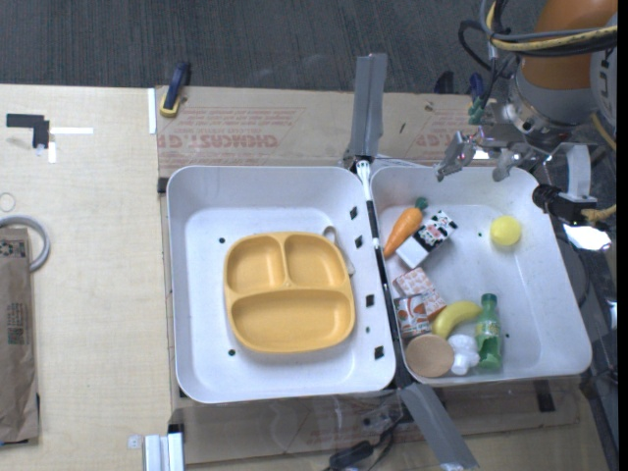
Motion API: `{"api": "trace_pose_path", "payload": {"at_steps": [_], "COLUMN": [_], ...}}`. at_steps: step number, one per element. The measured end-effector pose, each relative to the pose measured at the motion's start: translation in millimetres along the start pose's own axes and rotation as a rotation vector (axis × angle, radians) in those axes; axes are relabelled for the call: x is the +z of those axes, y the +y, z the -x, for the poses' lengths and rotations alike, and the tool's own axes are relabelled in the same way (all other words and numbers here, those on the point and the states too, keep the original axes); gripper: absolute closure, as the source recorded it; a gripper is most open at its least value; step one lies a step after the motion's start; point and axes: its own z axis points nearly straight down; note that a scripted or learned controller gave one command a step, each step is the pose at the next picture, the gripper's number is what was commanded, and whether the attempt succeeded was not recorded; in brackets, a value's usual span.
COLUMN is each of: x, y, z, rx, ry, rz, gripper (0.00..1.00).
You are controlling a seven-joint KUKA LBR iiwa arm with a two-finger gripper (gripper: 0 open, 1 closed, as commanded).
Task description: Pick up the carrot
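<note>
An orange carrot (402, 230) with a green top lies tilted at the near-left of the right bin (549, 292), against the bin's left wall and touching a small black-and-white carton (428, 238). My gripper (478, 160) hangs above the bin's far edge, up and to the right of the carrot and well apart from it. Its two fingers (452, 157) are spread open, with nothing between them.
The right bin also holds a yellow ball (506, 231), a snack box (418, 297), a banana (454, 315), a green bottle (488, 333) and a round tan lid (430, 355). In the left bin (196, 292) sits a yellow divided plate (289, 290).
</note>
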Motion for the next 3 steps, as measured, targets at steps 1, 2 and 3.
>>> {"api": "trace_pose_path", "payload": {"at_steps": [1,2,3], "x": [145.9,137.1,137.0], "y": [7.8,8.3,8.3], "z": [-4.2,-2.6,-2.5], "rx": [-0.269,-0.266,-0.266], "ry": [-0.001,-0.002,-0.002], "rz": [0.001,0.003,0.002], "gripper": [0.0,1.0,0.0]}}
